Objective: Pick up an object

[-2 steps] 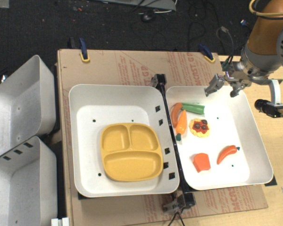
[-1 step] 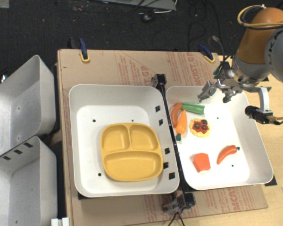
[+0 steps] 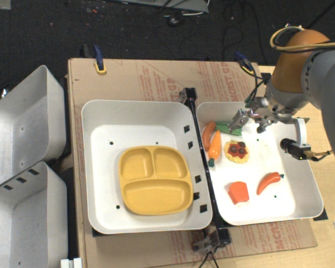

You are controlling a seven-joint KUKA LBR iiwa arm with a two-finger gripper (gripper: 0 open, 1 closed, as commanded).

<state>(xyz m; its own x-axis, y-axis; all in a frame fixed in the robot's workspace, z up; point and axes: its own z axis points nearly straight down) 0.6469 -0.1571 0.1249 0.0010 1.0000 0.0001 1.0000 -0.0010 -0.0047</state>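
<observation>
Two shallow white bins sit side by side on the bench: the left bin point(image 3: 95, 121) and the right bin point(image 3: 301, 194).

The left bin holds one thing, a yellow plastic plate with three compartments point(image 3: 155, 180), lying flat near the bin's middle.

The right bin holds several small toy foods. Two orange carrot-shaped pieces lie against its left wall: one slimmer, redder carrot point(image 3: 208, 133) and one brighter orange carrot with a green tip point(image 3: 214, 146), just beside each other and both pointing roughly along the wall. One round tart-like piece, pale yellow with dark red berries on top point(image 3: 237, 151), lies just right of the carrots. One orange-red wedge-shaped block point(image 3: 239, 191) sits in the lower middle of the bin, and one curved red-orange chilli pepper with a dark stem point(image 3: 268, 182) lies to its right, apart from it. One flat green piece point(image 3: 229, 129) shows at the top of the bin, partly under the gripper.

The single grey arm reaches in from the right, and its gripper point(image 3: 251, 116) hangs over the upper part of the right bin. Whether its grip is wide or narrow cannot be told. The green piece lies just below-left of the gripper, the tart a little further down, and the carrots to its left. The wedge and the chilli lie well apart from it, toward the near wall.
</observation>
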